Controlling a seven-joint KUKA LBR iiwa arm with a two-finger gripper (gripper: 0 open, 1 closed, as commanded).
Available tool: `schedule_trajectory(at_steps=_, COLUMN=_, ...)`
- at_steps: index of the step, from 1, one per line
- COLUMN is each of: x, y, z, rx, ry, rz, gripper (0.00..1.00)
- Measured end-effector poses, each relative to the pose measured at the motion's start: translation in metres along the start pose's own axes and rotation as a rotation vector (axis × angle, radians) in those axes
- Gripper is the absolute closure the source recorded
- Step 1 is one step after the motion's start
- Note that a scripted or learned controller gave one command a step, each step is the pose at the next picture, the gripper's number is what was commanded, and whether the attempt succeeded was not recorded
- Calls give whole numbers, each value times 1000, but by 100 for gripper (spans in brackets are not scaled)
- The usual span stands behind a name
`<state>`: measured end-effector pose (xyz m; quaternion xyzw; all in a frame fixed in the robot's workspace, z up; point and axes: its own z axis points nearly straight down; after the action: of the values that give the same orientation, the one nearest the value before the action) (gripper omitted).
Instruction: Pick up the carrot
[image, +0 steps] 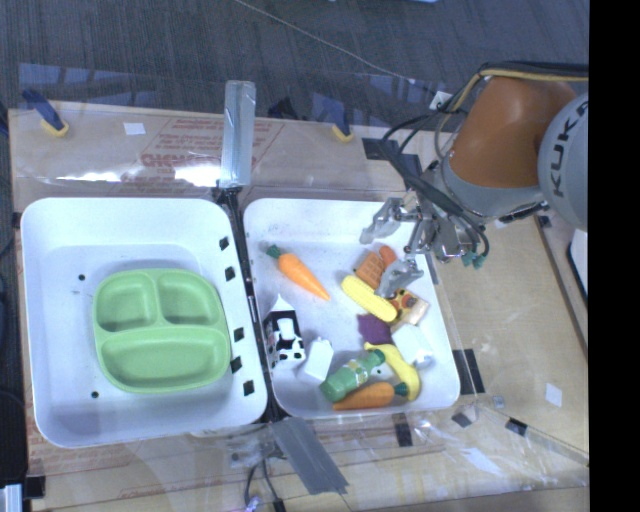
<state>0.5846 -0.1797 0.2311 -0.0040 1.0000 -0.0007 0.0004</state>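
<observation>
The carrot (301, 276), orange with a green top, lies in the upper left part of the right bin (330, 215), pointing down to the right. My gripper (393, 250) hangs over the bin's upper right area, to the right of the carrot and apart from it. Its fingers (380, 226) stand open and hold nothing. Just below them lie a ridged orange-brown piece (371, 268) and a yellow corn-like piece (368, 298).
The right bin also holds a purple item (375, 328), a banana (402, 368), a green bottle (352, 379), a second orange vegetable (366, 398) and a black-and-white carton (286, 338). A green divided plate (160, 330) sits in the left bin (50, 240).
</observation>
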Motion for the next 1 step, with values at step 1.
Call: schedule_trajectory(at_steps=1, x=0, y=38, z=116, rx=-2, ry=-1, rz=186, gripper=0)
